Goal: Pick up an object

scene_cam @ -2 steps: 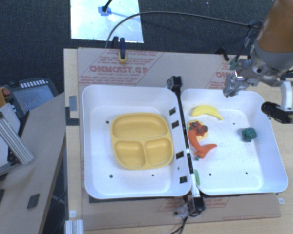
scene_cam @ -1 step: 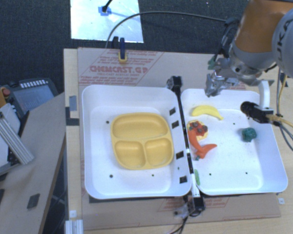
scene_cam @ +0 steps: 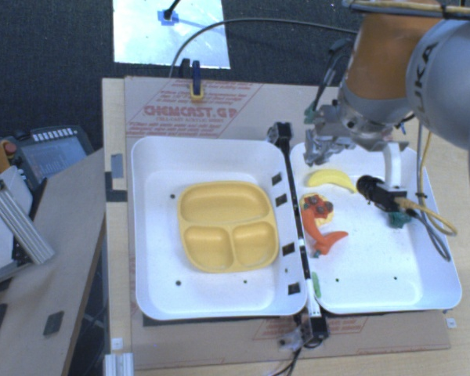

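Lying side by side on the bench [scene_cam: 235, 104], two shallow white bins are seen, the left bin [scene_cam: 153, 233] being taken up by a yellow divided tray [scene_cam: 223, 225], while the far part of the right bin [scene_cam: 392, 272] is overhung by the grey arm [scene_cam: 446, 61]. The pincer [scene_cam: 319, 153] is held just above the near-left end of a yellow banana [scene_cam: 333, 180]; whether it is apart or together cannot be told. An orange and red toy [scene_cam: 317, 222] is laid nearer the camera, close to the bin's left wall.
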`<state>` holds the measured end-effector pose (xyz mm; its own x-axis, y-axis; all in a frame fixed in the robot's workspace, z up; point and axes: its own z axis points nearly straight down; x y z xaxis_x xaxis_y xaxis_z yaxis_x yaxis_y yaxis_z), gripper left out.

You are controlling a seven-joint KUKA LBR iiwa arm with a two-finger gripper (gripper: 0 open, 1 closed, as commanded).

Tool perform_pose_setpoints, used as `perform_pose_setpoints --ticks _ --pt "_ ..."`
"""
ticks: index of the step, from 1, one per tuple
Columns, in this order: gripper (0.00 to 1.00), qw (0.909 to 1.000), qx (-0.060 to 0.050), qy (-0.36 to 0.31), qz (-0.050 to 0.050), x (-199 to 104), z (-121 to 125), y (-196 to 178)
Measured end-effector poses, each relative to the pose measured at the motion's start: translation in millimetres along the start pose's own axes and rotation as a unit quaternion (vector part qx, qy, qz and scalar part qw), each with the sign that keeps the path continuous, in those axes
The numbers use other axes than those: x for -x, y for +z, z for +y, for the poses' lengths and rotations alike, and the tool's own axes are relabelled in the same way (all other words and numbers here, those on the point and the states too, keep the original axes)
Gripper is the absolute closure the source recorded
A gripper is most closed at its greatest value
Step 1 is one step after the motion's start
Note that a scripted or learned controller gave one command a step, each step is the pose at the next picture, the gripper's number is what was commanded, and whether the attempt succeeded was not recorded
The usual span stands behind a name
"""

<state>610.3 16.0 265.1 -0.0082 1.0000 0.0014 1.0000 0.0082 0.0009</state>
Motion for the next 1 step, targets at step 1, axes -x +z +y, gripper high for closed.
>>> perform_pose_setpoints --ticks 1 --pt "1.0 1.0 -0.001 0.0 0.0 -50.0 -10.3 18.9"
